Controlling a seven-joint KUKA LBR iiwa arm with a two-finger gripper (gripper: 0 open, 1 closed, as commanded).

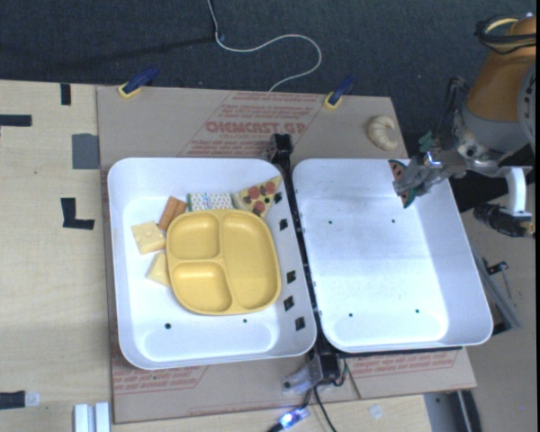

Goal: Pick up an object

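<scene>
— White plastic, both bins. Where is the tool?

— Over the far right corner of the right bin, at the end of the grey arm reaching in from the right. Whether it is apart or together cannot be told; it is small and dark against the rim, and nothing can be seen in its grip.

— And the things to pick?

— All in the left bin. A yellow divided plate sits near the middle. Tucked against its far and left edges are a pale square piece, an orange-brown piece, a patterned piece and a pizza-like slice toward the far right corner.

— Anything in the way?

— The ridge where the two bins meet lies between the tool and those things. A tan lump rests on the cardboard beyond the right bin, near the tool.

— Room to move?

— The right bin's floor is bare white; the left bin's near edge is open too.
</scene>
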